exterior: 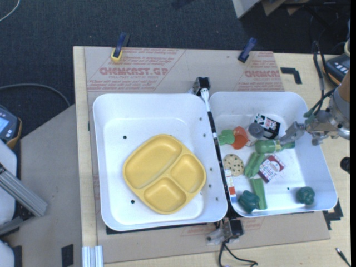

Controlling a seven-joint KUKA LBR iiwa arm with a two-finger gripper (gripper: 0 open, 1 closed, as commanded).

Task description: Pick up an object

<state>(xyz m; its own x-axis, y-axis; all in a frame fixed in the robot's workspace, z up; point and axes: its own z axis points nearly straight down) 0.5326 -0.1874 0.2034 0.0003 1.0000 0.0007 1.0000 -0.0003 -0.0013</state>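
Two white bins sit side by side on the bench. The left bin (105,149) holds a yellow tray (164,173) with three parts. It lies flat near the middle of that bin.

The right bin (317,166) holds many small toys. A black and white toy (268,125) sits near the top of the bin, with a grey piece just beside it on the left. An orange toy (240,138) touches a small green piece on its left. A cookie (233,163) with dark dots lies near the left wall. A long green toy (268,146) lies in the middle. A red and white packet (271,168) is just below it. A dark green block (249,201) sits at the bottom of the bin. A round green toy (305,194) sits alone in the lower right corner.

The arm comes in from the right side of the frame. The gripper (293,135) is low, over the right side of the right bin, just beside the end of the long green toy. I cannot tell how wide it is open, or if it has hold of anything.
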